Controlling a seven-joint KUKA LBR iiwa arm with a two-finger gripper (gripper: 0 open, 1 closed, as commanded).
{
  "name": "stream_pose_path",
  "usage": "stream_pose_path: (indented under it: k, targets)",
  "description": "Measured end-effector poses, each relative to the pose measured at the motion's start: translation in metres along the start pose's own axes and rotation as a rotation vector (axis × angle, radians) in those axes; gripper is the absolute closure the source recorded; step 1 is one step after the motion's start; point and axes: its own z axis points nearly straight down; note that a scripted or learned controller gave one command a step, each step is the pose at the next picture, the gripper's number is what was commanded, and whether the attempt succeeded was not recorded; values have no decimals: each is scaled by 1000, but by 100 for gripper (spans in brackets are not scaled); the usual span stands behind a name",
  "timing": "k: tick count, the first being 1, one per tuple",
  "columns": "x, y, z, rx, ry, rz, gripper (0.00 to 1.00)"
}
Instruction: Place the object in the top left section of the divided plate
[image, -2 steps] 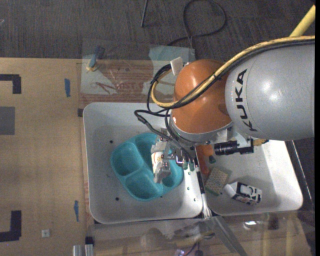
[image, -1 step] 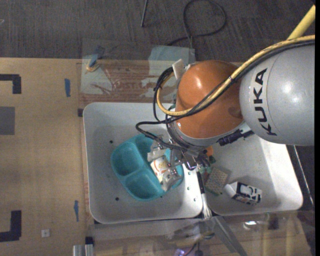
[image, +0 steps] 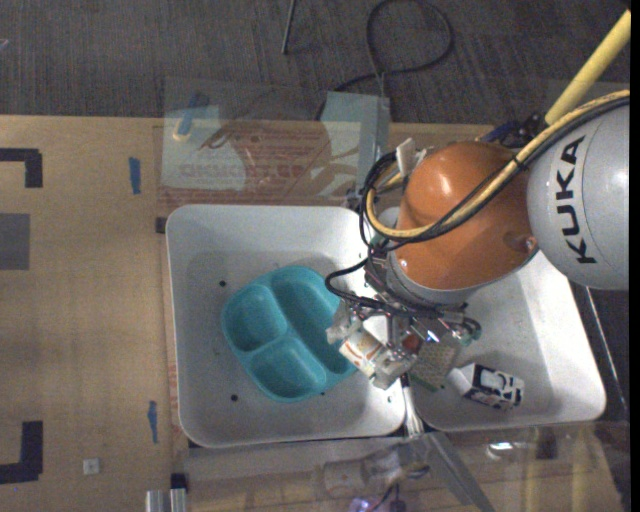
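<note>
Orange band (image: 462, 225) of my KUKA arm (image: 590, 205), nearest the lens, rises at upper right and covers much of the right bin (image: 560, 340). Yellow and black cables (image: 440, 215) loop across the band from the far side. Below it, my gripper (image: 385, 352) hangs over the divider between the two white bins, at the near right corner of the left bin (image: 200, 300). I see a small white and orange object (image: 365, 352) at the fingertips, seemingly pinched between them, though wrist hardware crowds the spot and I cannot confirm the contact on both sides. This object sits just beside the right edge of the divided plate (image: 283, 332), not inside any section. Teal, with three compartments, the plate lies tilted in the middle of the left bin; all of its compartments appear bare. In the right bin, near the gripper's right side, I note a small black and white item (image: 495, 385) lying flat on the floor. Blue tape marks (image: 134, 175) dot the wooden bench (image: 80, 330) to the left of the bins.
</note>
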Motion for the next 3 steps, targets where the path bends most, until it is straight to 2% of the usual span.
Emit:
stream_pose_path:
  k: [1,2,3]
  targets:
    - [-52,42,-29,0,-5,-187,100]
    - [2,18,-13,0,0,-207,100]
    - [-32,36,4,0,-4,-243,100]
